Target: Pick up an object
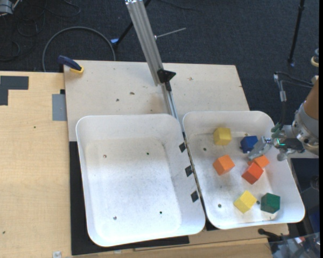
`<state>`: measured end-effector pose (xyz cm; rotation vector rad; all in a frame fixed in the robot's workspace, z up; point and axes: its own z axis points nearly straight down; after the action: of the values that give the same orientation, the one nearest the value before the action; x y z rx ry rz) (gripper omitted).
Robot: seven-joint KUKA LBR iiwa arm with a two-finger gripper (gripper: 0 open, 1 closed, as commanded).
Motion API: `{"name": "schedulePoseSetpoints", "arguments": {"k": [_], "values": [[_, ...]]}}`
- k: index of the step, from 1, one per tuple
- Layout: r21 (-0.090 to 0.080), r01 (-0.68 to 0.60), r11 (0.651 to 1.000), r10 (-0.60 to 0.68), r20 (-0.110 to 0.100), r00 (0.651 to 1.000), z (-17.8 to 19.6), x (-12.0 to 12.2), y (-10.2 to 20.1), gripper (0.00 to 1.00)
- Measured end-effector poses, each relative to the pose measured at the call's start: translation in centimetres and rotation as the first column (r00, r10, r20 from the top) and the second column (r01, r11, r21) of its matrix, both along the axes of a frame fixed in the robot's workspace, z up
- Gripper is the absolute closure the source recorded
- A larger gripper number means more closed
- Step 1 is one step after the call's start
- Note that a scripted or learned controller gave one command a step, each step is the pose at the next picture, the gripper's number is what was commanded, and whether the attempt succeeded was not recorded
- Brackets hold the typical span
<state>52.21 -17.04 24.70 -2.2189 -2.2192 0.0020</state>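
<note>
While the arm (312,117) reached in over the right bin's (204,195) right rim, its gripper (265,144) hung low near the middle of that rim, beside the blue block (248,143) and just above a small orange block (262,160). Whether its fingers were spread or closed could not be told, and nothing was clearly held. Against the small orange block sat a red-orange cube (252,173). Another orange cube (223,164) lay mid-bin, a yellow cube (222,136) toward the far rim, and a second yellow cube (245,201) and green cube (270,202) near the front right corner. Beside it, the left bin (91,138) showed scattered dark specks.
</note>
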Motion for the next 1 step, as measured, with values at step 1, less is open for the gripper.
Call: {"name": "schedulePoseSetpoints", "arguments": {"k": [1], "values": [[0.003,-0.007,1.000,0.007,-0.004,1.000,-5.48,4.57,7.05,0.00]]}}
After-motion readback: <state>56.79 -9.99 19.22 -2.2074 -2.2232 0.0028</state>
